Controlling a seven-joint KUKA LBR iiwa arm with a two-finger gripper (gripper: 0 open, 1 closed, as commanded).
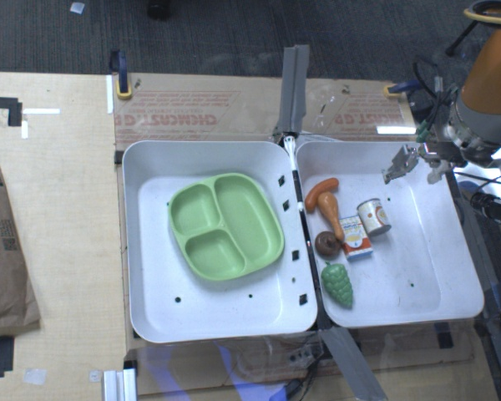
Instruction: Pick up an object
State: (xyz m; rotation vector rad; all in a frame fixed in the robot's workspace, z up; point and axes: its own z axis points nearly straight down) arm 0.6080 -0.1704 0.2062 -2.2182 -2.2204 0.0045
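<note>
Approach step: pincer (411, 162), grip state unclear, hovers at right white bin's (434, 291) 1 o'clock; next descend toward small silver can (373, 217).

Robotics lab test bench — a plywood worktop (58, 140) carrying two white bins (142, 249), a cardboard sheet (192, 111), loose cables (438, 86) and dark carpet (234, 15) beyond.

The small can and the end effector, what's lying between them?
Nothing. In the camera view, bare white floor of the right bin separates the small can from the end effector up near the bin's far wall.
</note>
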